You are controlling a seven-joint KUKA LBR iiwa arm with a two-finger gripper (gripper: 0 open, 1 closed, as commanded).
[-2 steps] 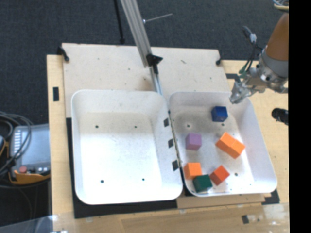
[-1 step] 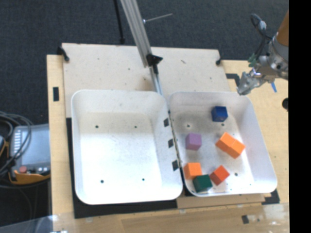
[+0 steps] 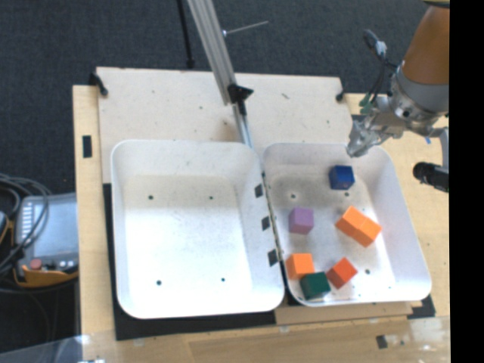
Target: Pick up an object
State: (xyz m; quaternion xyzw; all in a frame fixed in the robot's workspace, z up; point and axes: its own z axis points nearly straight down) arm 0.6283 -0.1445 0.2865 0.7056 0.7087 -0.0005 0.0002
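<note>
Gripper [image 3: 358, 147] poised over right bin's [image 3: 401, 203] far rim, just beyond blue cube [image 3: 342, 177]; finger state impossible to tell, perhaps blurred. Bare floor around blue cube; other blocks nearer front edge.

Even overhead light, soft shadows, slightly blurred, low resolution

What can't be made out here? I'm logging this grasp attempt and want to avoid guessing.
- Pincer, camera view: blurred and small above the right bin's far rim, so its opening is unreadable, as is its height above the blue block.
- Arm: cut off by the top edge.
- Green block: crowded against the small orange block and the red-orange block; contact is unclear.
</note>
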